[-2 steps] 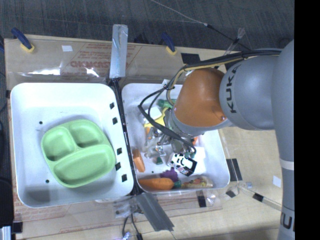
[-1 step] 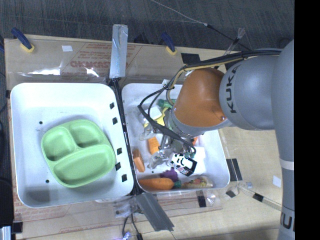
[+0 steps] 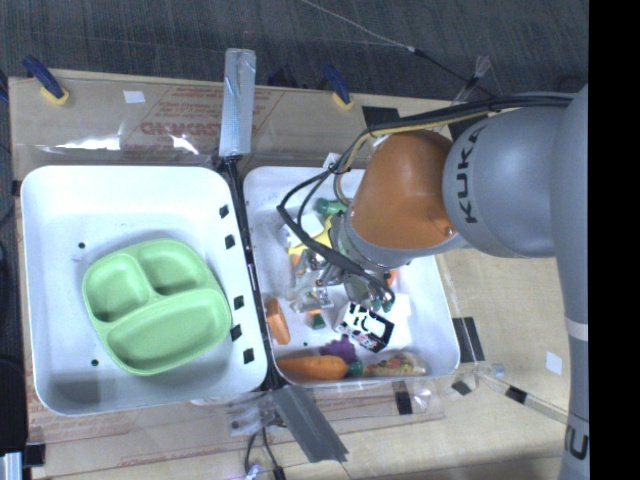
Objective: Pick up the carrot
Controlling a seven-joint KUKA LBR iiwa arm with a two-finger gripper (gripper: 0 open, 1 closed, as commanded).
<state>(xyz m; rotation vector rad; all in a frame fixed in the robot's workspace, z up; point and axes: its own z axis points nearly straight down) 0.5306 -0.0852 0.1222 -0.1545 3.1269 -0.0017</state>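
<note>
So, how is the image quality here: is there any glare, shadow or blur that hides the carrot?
In the camera view, the carrot at the right bin's near edge is fairly sharp and evenly lit; the arm shades the bin's middle, where the gripper and small items look cluttered and soft; mild glare lies on the left bin's white wall.

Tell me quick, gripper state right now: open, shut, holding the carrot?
Gripper: low in the right bin, open or closed cannot be told. Carrot lies at the bin's front edge, not held.
</note>
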